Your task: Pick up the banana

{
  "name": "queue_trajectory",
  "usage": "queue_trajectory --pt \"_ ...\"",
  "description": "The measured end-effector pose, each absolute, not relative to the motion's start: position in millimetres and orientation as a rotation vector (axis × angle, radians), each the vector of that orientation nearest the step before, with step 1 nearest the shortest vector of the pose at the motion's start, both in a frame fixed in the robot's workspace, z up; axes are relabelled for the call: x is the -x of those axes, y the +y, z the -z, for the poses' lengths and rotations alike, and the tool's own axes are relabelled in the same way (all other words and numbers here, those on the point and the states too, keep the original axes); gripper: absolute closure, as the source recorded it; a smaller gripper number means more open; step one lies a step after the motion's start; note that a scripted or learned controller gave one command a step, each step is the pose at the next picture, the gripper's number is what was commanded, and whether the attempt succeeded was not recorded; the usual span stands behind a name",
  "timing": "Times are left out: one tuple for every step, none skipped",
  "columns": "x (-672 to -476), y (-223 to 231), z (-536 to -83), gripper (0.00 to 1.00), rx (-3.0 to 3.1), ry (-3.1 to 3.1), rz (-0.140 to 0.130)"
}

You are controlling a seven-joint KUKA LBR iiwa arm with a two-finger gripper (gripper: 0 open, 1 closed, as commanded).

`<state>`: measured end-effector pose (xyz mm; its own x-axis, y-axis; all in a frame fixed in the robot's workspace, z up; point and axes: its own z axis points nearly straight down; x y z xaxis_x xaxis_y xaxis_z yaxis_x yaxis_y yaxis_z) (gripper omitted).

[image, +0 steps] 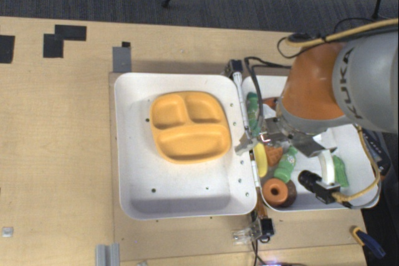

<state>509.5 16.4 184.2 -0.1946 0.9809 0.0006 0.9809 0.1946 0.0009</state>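
Camera view: jaws (267, 139), state unclear, hover above the banana (260, 160) wedged against the right bin's wall (254, 162), risking a miss.

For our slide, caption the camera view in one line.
KUKA arm reaches over the right bin toward the banana; yellow divided tray sits left.

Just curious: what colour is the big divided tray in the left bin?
Orange-yellow divided tray, camera view.

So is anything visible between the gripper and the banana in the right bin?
Nothing visible. The gripper sits directly over the banana, at the right bin's left wall. A green bottle and brown roll crowd beside it.
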Motion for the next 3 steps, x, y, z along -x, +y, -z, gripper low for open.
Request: queue_trajectory --pt "-556.0 14 -184 0.00 -1.601 2.700 -0.003" --pt "-533.0 32 -185 0.00 -1.071 2.951 -0.003" --pt "-533.0 32 -185 0.00 -1.071 2.951 -0.003"
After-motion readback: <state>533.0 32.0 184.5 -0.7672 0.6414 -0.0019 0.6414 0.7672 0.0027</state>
